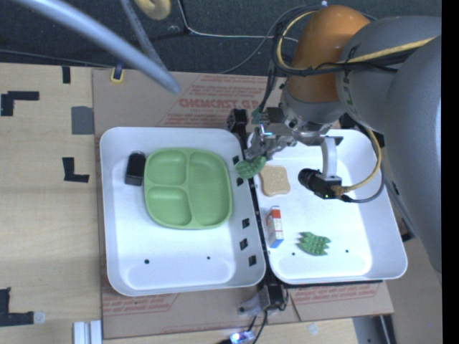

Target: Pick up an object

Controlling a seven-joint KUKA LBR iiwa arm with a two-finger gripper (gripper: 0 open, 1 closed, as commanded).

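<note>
1. Camera view from above puts the gripper (257, 151) over the seam between the two bins, with a small green leafy piece (249, 168) right at its fingertips.
2. That piece looks pinched between the fingers, hanging just above the divider beside the tan bread slice (275, 181).
3. My judgement: the lift needs a straight rise, because the hold seems to catch only an edge of the piece.
4. Sideways travel is best kept slow, clear of the left bin (115, 192) wall and the green divided plate (189, 188).
5. If it slips, the second green leafy piece (313, 243) in the right bin (373, 256) lies open and easy to approach.
</note>
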